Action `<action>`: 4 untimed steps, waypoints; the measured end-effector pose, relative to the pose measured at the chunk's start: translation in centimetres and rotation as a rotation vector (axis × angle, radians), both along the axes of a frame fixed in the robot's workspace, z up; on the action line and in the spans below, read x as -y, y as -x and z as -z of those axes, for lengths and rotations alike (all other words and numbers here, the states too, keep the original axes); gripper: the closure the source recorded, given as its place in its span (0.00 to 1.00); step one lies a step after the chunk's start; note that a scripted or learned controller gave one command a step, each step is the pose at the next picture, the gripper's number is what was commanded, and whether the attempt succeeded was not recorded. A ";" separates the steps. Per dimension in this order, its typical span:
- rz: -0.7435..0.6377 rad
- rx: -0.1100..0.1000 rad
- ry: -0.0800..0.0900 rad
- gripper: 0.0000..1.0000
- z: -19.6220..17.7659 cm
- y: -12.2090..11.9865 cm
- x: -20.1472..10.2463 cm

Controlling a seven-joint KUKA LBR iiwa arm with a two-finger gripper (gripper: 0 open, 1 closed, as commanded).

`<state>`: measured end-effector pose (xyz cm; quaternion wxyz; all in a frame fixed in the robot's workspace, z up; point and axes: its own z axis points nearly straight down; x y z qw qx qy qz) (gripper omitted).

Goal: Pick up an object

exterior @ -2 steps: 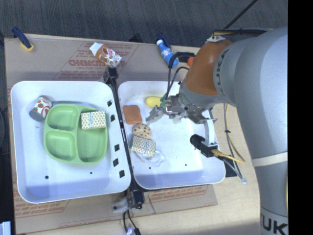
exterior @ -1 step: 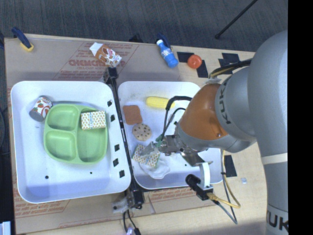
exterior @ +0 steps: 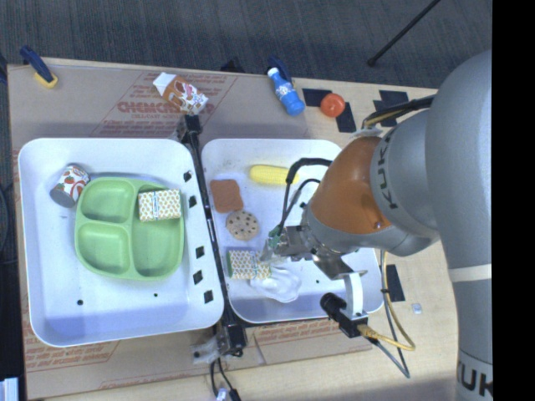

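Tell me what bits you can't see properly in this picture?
- Gripper, camera view: the arm's orange band hides most of it.
- Yellow object: its right end sits behind a black cable.
- Clear wrapper: see-through against the right bin, shape unclear.

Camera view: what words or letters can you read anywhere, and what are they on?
"KU", big grey letters at the bottom of the grey robot arm.
"KUK", dark letters up the arm's orange band.
"CHEMCH…", faded red print on the brown cardboard sheet; the line under it is too blurred.
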<state>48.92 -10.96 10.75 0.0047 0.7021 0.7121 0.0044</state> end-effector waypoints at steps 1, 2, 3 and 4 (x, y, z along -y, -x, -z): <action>0.010 -0.014 -0.001 1.00 -4.3 -3.4 2.3; 0.010 -0.013 0.000 1.00 -9.2 0.4 5.7; 0.009 -0.012 -0.001 1.00 -11.5 -4.2 4.8; 0.009 -0.013 -0.001 0.00 -11.5 -4.2 4.8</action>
